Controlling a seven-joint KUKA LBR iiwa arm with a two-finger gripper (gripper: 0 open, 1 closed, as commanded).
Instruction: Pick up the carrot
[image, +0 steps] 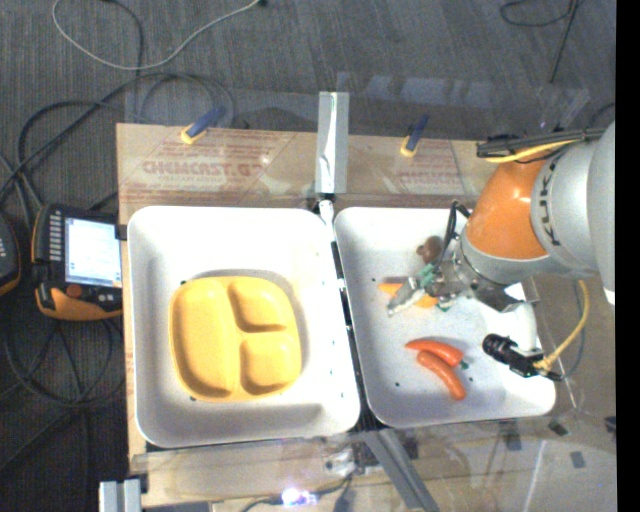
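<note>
Grey carpet floor (150, 40) strewn with black cables (60, 130) around a wooden bench (230, 165).

You see the arm (575, 205) as a thick grey cylinder with a glossy orange band (505, 215) above the wrist. A yellow cable (570, 335) loops off its side, and the gripper (420, 288) is thin silvery metal.

Single fixed camera looked down at slant from above bench, moderately far; both white bins (345, 300) framed, arm (560, 215) entering from right.
</note>
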